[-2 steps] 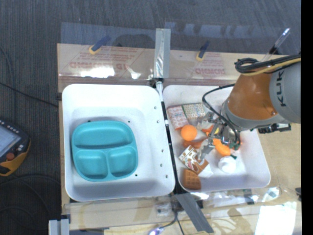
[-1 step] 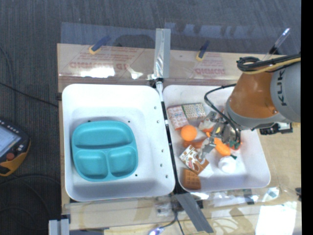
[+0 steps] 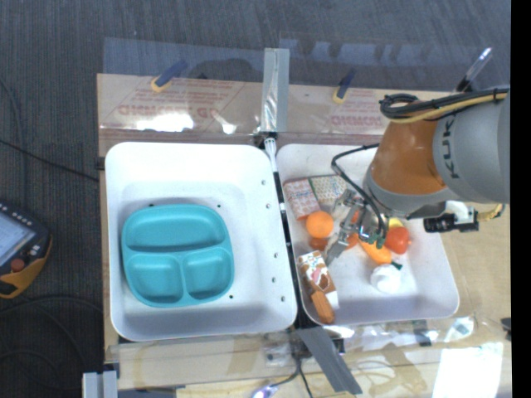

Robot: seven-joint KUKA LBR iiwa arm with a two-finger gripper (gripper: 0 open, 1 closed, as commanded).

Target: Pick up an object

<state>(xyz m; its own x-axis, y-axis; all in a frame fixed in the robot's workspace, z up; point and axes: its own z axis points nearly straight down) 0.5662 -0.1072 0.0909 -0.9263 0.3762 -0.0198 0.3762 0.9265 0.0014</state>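
The hand (image 3: pixel 347 232) hangs low in the right bin (image 3: pixel 431 301), centre right of the frame; whether it is apart or together cannot be told. Just to its left lies an orange ball (image 3: pixel 319 224), with a patterned flat packet (image 3: pixel 314 192) above that. To its right crowd a red piece (image 3: pixel 398 239), an orange piece (image 3: pixel 377 252) and a white object (image 3: pixel 386 279). Below it, a wrapped snack (image 3: pixel 317 279) rests against the bin's left wall. The left bin (image 3: pixel 133 168) carries a teal divided tray (image 3: pixel 177 253).
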